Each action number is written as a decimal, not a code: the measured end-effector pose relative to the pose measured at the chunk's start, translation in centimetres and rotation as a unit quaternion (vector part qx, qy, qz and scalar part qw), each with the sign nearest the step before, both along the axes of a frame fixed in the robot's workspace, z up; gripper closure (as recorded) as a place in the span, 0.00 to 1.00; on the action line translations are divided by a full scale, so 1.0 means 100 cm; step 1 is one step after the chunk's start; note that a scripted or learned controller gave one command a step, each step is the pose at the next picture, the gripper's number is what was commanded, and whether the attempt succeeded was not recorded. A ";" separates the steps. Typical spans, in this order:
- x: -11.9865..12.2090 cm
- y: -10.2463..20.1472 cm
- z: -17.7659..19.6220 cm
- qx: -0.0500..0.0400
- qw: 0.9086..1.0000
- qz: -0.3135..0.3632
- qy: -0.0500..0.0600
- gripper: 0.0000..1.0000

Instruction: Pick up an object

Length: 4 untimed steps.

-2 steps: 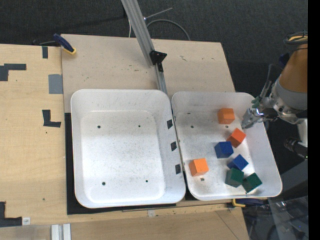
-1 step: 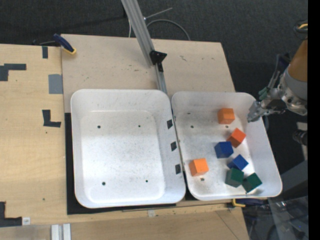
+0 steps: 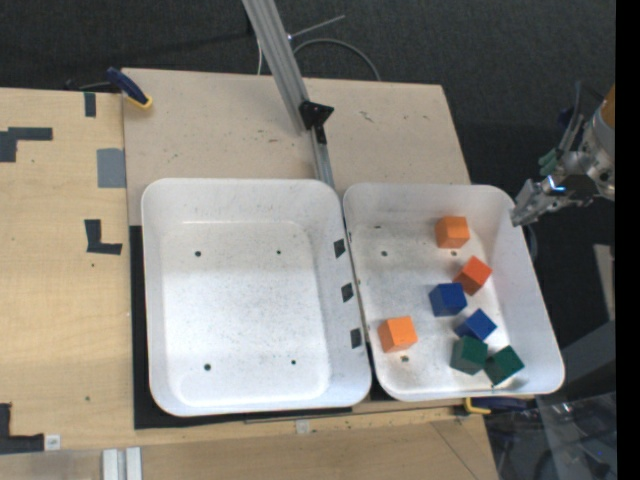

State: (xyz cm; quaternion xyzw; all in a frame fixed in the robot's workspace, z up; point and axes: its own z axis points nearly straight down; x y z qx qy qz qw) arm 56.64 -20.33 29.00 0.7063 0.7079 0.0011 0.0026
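Observation:
The right bin (image 3: 400, 208) holds several small cubes. An orange cube (image 3: 452, 231) lies near its far right side and a red-orange cube (image 3: 475, 272) sits just below it. Two blue cubes (image 3: 447, 299) (image 3: 479, 325) lie in the middle right, and two dark green cubes (image 3: 468, 354) (image 3: 504, 364) rest in the near right corner. Another orange cube (image 3: 398, 333) lies near the bin's left side. My gripper (image 3: 530, 204) hangs at the right bin's far right rim, outside the cubes, with nothing visibly between its fingers.
The left bin (image 3: 240, 298) stands beside the right one. A slanted metal rail (image 3: 285, 58) runs from the top down to the gap between the bins. A blue and yellow clamp (image 3: 130, 86) lies at the bench's far left corner.

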 end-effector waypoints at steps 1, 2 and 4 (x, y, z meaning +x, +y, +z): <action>-0.005 0.051 0.002 0.002 1.000 0.002 0.003 1.00; -0.001 0.113 -0.003 0.002 1.000 0.002 0.003 1.00; 0.006 0.222 -0.029 0.002 1.000 0.002 0.005 1.00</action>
